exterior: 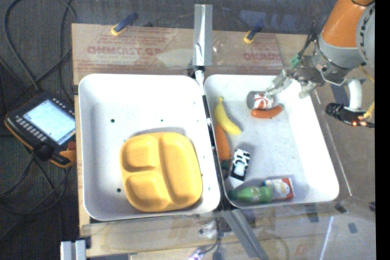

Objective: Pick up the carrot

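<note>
The carrot (222, 142) is a long orange piece lying along the left wall of the right bin (317, 149), just below the banana (226, 120). My gripper (291, 87) hangs over the bin's far right corner, well to the right of and beyond the carrot. Its fingers (277, 83) are spread open with nothing between them. The left finger's tip is close to a small silver can (260, 99).
A red-orange sausage-like piece (267, 111) lies next to the can. A black-and-white toy (241, 163), a green bottle (253, 193) and a red-and-yellow packet (281, 187) sit near the front. A yellow divided tray (161, 170) rests in the left bin (103, 131).
</note>
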`<state>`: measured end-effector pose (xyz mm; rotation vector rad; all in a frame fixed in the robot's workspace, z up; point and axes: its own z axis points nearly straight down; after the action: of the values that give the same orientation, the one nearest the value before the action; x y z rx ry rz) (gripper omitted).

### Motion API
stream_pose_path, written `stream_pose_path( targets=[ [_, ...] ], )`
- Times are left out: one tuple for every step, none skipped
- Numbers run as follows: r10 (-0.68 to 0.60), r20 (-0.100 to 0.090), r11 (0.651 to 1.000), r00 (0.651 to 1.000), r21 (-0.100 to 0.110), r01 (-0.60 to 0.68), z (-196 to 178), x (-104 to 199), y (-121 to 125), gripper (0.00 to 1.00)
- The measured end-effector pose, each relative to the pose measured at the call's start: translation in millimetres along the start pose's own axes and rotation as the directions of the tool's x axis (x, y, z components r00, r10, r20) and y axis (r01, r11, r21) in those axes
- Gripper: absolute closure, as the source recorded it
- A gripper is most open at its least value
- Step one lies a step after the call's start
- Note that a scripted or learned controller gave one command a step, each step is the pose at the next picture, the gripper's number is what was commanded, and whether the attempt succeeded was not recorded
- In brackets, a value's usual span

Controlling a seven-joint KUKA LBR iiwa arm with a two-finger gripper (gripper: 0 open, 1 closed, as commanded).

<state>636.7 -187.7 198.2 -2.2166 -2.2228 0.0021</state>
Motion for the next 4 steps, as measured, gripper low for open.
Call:
stream_pose_path(
  targets=[
    [0.000, 0.005, 1.000, 1.000, -0.001, 0.000, -125, -36, 18, 0.00],
    [0.311, 0.002, 0.950, 0.950, 0.001, -0.311, 74, 26, 29, 0.00],
    [0.392, -0.002, 0.920, 0.920, 0.004, -0.392, 96, 18, 36, 0.00],
    [0.344, 0.003, 0.939, 0.939, -0.001, -0.344, -69, 26, 32, 0.00]
  ],
)
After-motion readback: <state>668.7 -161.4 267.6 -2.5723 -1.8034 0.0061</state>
